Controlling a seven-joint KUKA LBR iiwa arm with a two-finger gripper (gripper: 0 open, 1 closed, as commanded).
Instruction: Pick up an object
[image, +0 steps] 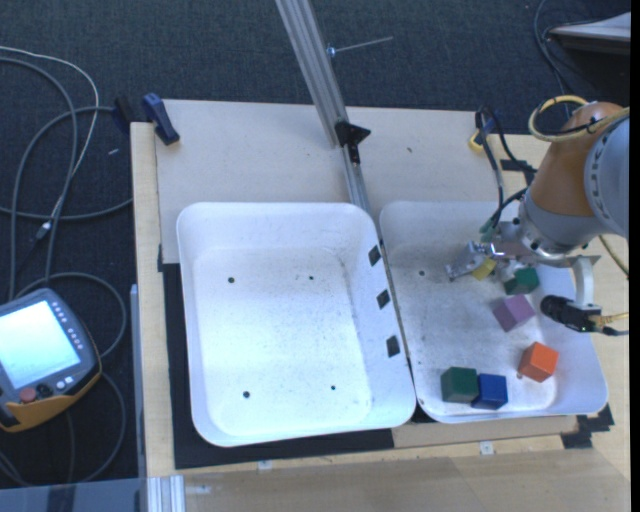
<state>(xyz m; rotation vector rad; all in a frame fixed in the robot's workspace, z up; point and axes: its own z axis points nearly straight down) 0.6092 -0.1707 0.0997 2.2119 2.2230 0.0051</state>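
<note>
5 blocks sit in the right bin (430, 240); the end effector (478, 262) hovers near the yellow block (484, 267), its grip state unreadable. Crowding by the dark green block (520, 279) could spoil the grasp.

tool (470, 266) low, wrist bent leftward

I see a pale wooden bench (260, 160) on dark carpet (90, 50); grey cables (62, 190) loop at left. A lit pendant screen (40, 345) sits lower left; a metal rail (315, 70) slants in from above.
</note>
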